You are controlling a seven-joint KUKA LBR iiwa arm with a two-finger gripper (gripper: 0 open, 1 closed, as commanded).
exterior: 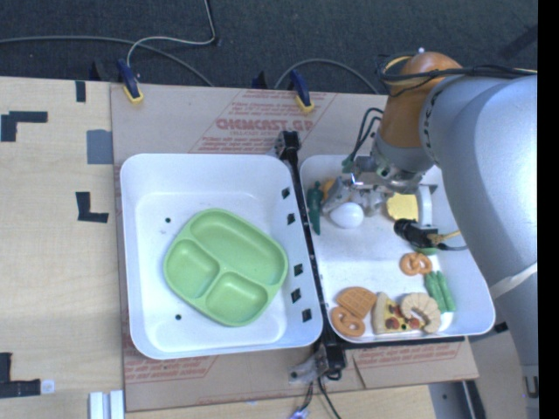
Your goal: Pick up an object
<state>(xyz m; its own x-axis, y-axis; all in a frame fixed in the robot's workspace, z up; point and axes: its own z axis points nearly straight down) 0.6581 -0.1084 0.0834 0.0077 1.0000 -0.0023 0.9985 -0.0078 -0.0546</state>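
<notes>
Two white bins point(140, 260) on cardboard-topped bench point(253, 125), dark carpet point(262, 16) behind, pincer point(354, 197) over white egg point(348, 215), grip state unclear

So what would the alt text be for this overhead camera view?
A grey robot arm's gripper hangs over a white egg in the right bin, among toy foods such as pretzels. The left bin holds a green divided plate.

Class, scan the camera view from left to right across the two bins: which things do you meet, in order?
Left bin → green divided plate → right bin → white egg → yellow block → green bean pod.
</notes>
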